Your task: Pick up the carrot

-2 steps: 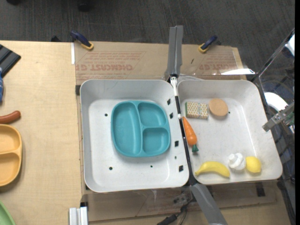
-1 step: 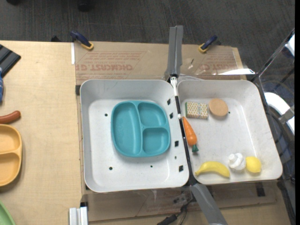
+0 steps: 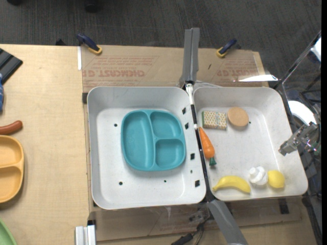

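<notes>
Two shallow white plastic bins are sitting side by side on the pale wooden tabletop (image 3: 41, 80), and we are looking down on them at a slant. The left white bin (image 3: 102, 137) is holding a teal three-compartment plastic tray (image 3: 153, 139), which is lying flat near the middle of the bin floor. The right white bin (image 3: 265, 111) is carrying the small food items. A flat sheet of brown printed cardboard (image 3: 153, 68) is lying under the far edges of both bins.

At the right edge of the right bin, we are seeing the grey metal gripper (image 3: 292, 144) hanging over the bin's right wall, well apart from everything inside. We cannot tell whether its jaws are spread or pressed together, since the shapes there are too small and blurred.

The orange toy carrot with a green stem end (image 3: 207, 144) is lying against the left wall of the right bin, just beside the divide between the two bins, its green end pointing toward the near side. Nothing is touching it. Beyond it, a speckled rectangular cracker-like block (image 3: 214, 119) is resting next to a round tan disc (image 3: 238, 117). Along the near wall, a yellow toy banana (image 3: 232, 184), a small white lumpy piece (image 3: 258, 175) and a yellow toy lemon (image 3: 276, 179) are lying in a row.
</notes>
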You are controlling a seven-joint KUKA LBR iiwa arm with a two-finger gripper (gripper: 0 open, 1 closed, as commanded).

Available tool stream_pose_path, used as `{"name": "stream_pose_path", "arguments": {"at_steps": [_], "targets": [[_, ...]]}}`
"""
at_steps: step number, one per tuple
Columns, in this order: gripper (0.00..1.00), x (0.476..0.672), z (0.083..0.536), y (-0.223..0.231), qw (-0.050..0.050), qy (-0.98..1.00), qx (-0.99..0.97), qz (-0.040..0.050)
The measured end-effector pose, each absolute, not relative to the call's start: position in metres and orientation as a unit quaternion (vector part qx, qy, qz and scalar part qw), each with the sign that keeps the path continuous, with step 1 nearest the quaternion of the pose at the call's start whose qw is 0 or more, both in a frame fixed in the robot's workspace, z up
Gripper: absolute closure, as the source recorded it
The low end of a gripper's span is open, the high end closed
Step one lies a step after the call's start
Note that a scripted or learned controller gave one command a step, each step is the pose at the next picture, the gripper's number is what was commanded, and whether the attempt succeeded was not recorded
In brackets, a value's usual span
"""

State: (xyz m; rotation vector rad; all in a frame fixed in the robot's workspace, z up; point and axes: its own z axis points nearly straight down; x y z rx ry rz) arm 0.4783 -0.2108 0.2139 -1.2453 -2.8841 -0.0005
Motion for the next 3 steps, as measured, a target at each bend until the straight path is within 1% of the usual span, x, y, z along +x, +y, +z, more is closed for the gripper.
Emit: {"name": "stream_pose_path", "arguments": {"at_steps": [1, 2, 3], "targets": [[1.00, 0.479, 0.275, -0.218, -0.002, -0.917, -0.399, 0.0002], [1.00, 0.479, 0.216, -0.201, -0.001, -0.939, -0.345, -0.0001], [1.00, 0.479, 0.251, -0.222, -0.002, -0.936, -0.351, 0.0001]]}}
